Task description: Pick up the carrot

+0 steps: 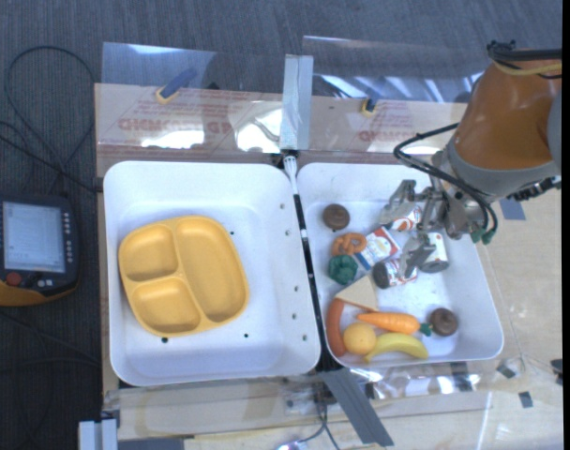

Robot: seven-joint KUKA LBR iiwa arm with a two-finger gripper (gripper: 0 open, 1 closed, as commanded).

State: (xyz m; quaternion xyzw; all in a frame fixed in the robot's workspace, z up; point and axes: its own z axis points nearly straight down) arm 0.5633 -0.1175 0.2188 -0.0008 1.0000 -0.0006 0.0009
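Your target is the small orange toy carrot [390,322], a tapered plastic-looking piece with a green stub at its thick end. It lies flat near the six o'clock edge of the right-hand shallow white bin [482,293], its long axis running from nine to three o'clock. Expect it to be light, stiff and smooth, so it may skid or roll if you catch it off centre. Take it across the thick middle of the body, with the fingers closing along the twelve-to-six line, rather than at the thin tip.

Mind the crowding. A yellow toy banana [397,347] lies just at its six o'clock side, a round yellow lemon-like fruit [359,339] sits at seven o'clock and seems to touch the carrot's tip, and a red sausage-shaped piece [335,322] lies at nine o'clock. A brown round toy [443,322] sits near the green end, at three o'clock. A finger coming down on the six o'clock side is likely to strike the banana.

The hand [422,240] hangs over the same bin, at about twelve o'clock from the carrot and well apart from it, above a red-and-white packet [382,245] and a dark cylinder [382,275]. Its fingers look spread, with nothing visibly between them; whether a fingertip touches the clutter below you cannot tell. The yellow divided plate [182,275] lies in the left-hand bin, out of play.
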